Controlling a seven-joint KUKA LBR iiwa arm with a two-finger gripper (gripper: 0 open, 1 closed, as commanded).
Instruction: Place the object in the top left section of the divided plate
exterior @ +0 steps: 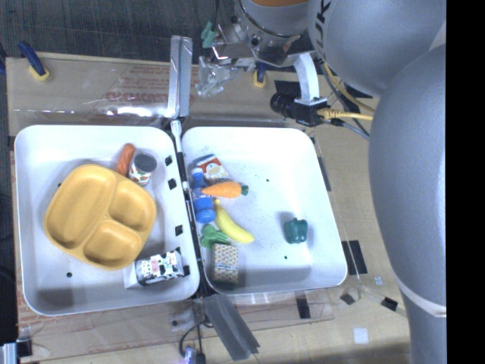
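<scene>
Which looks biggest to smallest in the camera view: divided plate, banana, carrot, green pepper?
1. Divided plate, by far the largest.
2-3. Banana and carrot look about alike in length; too close to rank.
4. Green pepper, smallest.

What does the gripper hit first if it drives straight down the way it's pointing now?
Probably the bare bench just behind the right bin, near the metal divider post. The gripper hangs beyond the bins' far rims, not over the toys. Depth is hard to judge from this slanted view.
</scene>
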